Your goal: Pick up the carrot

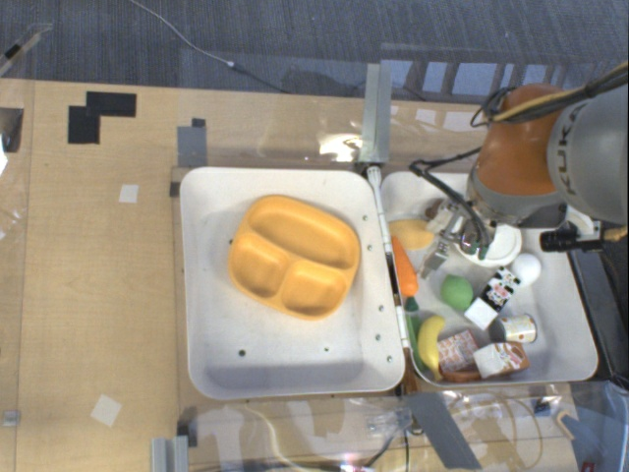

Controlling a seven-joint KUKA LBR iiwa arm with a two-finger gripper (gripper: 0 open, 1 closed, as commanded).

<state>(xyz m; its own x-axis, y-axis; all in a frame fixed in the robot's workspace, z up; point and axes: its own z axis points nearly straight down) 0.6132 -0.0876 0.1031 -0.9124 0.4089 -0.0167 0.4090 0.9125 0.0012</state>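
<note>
The carrot lies against the left wall of the right bin, close beside the gripper whose fingers stand narrowly open and empty; it looks light, stiff and smooth, best gripped across its thick middle.

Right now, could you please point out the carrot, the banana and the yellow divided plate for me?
carrot (404,269): camera view, middle of its orange body.
banana (428,339): camera view, middle of its yellow curve.
yellow divided plate (257,215): camera view, its upper left rim.
</note>
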